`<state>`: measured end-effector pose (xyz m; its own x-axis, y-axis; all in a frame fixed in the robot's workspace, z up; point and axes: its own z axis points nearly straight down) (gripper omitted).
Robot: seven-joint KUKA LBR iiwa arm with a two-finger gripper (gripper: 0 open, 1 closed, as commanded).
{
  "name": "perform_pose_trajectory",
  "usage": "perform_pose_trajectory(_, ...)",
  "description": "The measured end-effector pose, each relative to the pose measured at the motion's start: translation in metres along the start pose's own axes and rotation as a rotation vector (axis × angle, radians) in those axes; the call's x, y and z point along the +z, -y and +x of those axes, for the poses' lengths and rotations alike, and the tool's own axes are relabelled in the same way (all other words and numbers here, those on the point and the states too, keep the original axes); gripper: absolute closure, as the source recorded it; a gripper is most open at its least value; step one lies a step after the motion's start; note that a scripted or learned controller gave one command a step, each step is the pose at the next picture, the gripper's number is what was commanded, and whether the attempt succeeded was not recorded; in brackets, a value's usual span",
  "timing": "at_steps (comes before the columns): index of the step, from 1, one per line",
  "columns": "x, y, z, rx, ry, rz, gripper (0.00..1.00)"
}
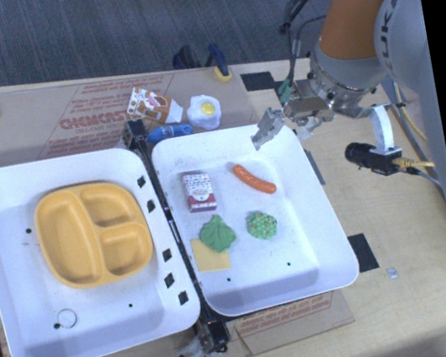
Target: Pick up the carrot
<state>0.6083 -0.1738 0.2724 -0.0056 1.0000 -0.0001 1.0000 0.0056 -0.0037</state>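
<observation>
- The carrot (254, 179) lies on the floor of the right-hand bin (322, 233), toward its upper right, slanted with one end up-left and the other down-right.
- The end effector (269, 128) hovers above the bin's upper right corner, up and to the right of the carrot and apart from it; whether its fingers are open or closed cannot be told from this view, and nothing is seen between them.
- The grey arm (364, 11), with its orange band, reaches in from the right over the worktop (399, 305).
- Sharing the right bin: a small red-and-white carton (198, 191) left of the carrot, a green leafy piece (217, 234) overlapping a yellow slice (211, 258), and a round green item (262, 225) below the carrot.
- The left-hand bin (20, 337) holds a yellow divided tray (93, 234).
- Beyond the bins, on the cardboard sheet (67, 115), sit a fried-egg toy (204, 111) and a small printed package (147, 106).
</observation>
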Motion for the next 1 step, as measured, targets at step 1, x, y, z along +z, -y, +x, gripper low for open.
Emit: perform_pose_trajectory(1, 0.1727, 0.0132, 0.0301, -0.023, 0.001, -0.006, 0.0)
